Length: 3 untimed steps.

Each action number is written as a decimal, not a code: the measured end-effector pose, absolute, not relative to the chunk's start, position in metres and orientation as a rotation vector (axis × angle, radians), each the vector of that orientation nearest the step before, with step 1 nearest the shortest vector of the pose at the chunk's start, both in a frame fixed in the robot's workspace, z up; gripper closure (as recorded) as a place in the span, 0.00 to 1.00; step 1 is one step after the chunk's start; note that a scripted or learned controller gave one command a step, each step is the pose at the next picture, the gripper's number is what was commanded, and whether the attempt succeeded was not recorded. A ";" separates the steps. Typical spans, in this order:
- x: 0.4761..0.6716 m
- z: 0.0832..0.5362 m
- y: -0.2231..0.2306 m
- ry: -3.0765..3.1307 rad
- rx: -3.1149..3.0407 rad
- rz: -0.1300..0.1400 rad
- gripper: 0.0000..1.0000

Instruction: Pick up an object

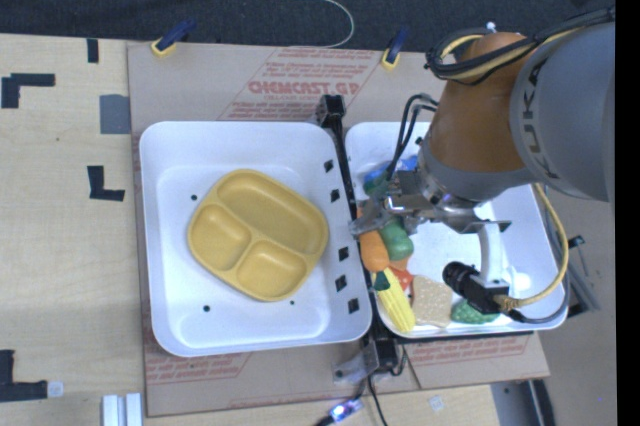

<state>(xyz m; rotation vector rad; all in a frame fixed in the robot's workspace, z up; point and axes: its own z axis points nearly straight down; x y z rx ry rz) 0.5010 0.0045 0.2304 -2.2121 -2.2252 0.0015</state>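
Gripper point(388, 214) low over orange toy carrot point(374, 251) and green toy point(398, 240) in right bin point(535, 244); finger state unclear; best centred on one item, clear of bin wall.

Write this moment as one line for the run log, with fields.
arm: over right bin | gripper: low by toy food at its left wall | grasp: cannot tell | left bin: yellow divided tray

- Bins point(160, 214): smooth white plastic, faintly glossy.
- Tray point(258, 234): yellow plastic, smooth, soft sheen.
- Base sheet point(300, 84): matt brown cardboard, printed.
- Arm point(500, 124): smooth orange-and-grey shell.
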 end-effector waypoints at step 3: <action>0.503 0.217 0.025 -2.222 -2.217 0.005 1.00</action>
